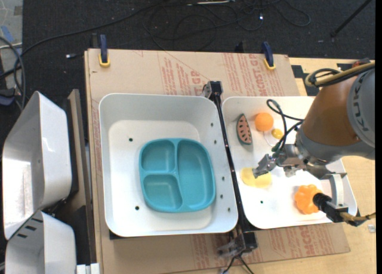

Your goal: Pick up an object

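Seen from the fixed camera above the bench, the grey KUKA arm with its orange band [334, 114] is reaching in from three o'clock over the right-hand shallow white bin [250, 214]. Its two-finger gripper [264, 169] is hovering with fingers parted and nothing between them, its tips just above a pale yellow, flat, soft-looking piece [255, 178] lying near the bin's nine o'clock side. That piece looks light and thin, probably hard to pinch flat; taking it across its narrower width seems the better hold. At the bin's twelve o'clock, a small orange ball [263, 122] is sitting beside a slim red-and-green watermelon-slice toy [243, 129]; the ball is likely smooth and apt to roll. At five o'clock a lumpy orange toy [307, 199] is resting close to the arm's cabling. In the left-hand white bin [113, 147], a teal three-compartment plastic plate [177, 174] is lying at the centre.
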{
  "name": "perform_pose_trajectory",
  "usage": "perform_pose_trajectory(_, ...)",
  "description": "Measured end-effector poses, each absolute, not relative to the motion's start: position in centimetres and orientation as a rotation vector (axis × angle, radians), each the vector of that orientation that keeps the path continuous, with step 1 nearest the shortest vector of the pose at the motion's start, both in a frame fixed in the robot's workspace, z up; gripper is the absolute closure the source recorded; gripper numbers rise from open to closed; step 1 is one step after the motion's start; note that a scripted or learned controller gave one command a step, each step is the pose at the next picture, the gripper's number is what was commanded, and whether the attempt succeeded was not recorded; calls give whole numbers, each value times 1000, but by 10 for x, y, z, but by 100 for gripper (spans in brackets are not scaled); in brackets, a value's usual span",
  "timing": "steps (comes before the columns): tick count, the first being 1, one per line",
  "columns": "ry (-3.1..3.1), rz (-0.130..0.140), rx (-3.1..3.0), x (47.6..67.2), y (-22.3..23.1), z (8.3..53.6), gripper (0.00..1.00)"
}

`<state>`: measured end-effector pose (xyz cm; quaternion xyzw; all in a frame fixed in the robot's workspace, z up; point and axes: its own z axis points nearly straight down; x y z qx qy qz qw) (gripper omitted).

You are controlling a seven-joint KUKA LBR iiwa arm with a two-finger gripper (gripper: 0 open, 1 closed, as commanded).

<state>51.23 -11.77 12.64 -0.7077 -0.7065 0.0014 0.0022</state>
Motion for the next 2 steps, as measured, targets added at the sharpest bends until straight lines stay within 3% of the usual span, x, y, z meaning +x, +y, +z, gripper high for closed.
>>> perform_pose_trajectory(1, -2217, 2, -2222, 512, -117, 90, 0)
perform_pose_trajectory(2, -2218, -3, -2224, 513, -117, 103, 100)
